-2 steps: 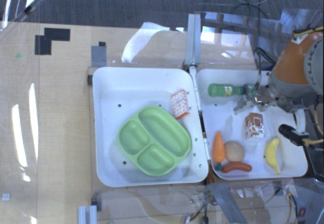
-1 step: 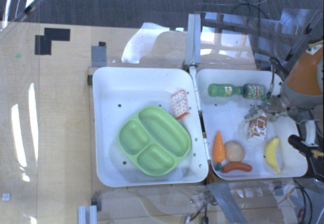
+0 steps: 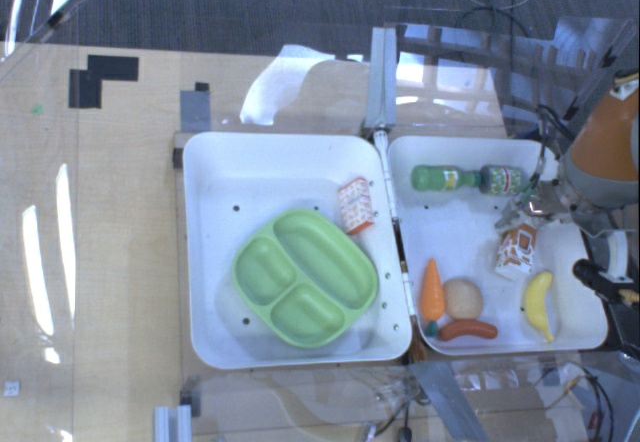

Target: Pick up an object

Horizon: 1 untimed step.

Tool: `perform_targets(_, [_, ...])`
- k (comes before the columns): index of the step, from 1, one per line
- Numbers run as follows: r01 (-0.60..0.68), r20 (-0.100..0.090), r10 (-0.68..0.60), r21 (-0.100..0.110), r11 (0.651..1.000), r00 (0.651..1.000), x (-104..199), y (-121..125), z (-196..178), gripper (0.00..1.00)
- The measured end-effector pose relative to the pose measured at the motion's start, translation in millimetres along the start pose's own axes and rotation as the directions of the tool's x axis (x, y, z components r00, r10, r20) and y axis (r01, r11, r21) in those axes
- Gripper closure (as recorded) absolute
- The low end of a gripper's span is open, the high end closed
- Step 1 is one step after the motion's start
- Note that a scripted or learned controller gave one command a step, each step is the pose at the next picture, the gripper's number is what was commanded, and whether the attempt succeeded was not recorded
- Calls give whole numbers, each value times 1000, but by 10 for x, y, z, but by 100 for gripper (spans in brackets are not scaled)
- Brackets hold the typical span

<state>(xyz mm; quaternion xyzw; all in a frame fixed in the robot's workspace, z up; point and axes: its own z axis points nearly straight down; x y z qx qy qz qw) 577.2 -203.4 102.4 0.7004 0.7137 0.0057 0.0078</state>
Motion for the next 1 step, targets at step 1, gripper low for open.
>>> perform_targets(1, [33, -1, -33, 11, 999, 999, -3, 712, -784, 100])
